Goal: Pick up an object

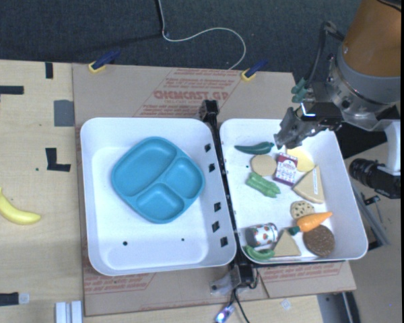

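1. Honestly, my gripper (291,134) is a dark, tangled shape in the upper right of the frame, hanging over the top edge of the right bin (350,200), and I cannot tell how my jaws stand; nothing shows between them.
2. My arm is cut off by the upper right corner, so just the orange band and the grey wrist below it are in view.
3. Just below and left of my gripper lies a curved dark-green chili pepper (254,147), smooth and glossy.
4. Below my gripper sit a small purple-and-white box (285,169), touching pale yellow rounded pieces whose outlines run together, and a tan wedge (311,186) beside it.
5. A green pea pod (263,184) lies slanted at the middle left of that bin.
6. Lower down are a speckled cookie (300,209), an orange carrot (312,221), a brown round patty (319,241) and a small shiny can (261,234), crowded and partly overlapping.
7. The left bin (101,247) holds a blue divided plate (157,179) of smooth plastic, with three compartments.
8. On the bench at the left edge lies a yellow banana (15,208); another yellow thing above it is cut off by the frame.
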Tool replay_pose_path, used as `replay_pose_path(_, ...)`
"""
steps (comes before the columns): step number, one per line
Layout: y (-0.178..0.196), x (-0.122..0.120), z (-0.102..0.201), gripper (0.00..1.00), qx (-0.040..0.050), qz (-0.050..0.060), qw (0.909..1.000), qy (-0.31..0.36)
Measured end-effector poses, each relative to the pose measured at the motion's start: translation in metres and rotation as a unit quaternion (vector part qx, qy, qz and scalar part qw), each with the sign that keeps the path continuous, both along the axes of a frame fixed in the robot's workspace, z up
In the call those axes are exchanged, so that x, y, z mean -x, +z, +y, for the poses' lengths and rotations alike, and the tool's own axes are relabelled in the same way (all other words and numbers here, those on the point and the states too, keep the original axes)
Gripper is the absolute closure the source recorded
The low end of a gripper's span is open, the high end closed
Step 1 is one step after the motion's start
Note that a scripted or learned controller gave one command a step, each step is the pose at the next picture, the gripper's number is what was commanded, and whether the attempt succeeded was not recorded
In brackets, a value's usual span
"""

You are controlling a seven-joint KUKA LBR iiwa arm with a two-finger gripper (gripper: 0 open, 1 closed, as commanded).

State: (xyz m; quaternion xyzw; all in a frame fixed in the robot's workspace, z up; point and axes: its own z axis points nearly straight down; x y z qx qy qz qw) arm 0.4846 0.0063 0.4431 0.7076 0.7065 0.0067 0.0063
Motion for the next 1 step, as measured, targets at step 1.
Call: replay_pose_path(1,0.0347,0.0006,0.0521,1.0,-0.0001,0.007,1.0,0.004)
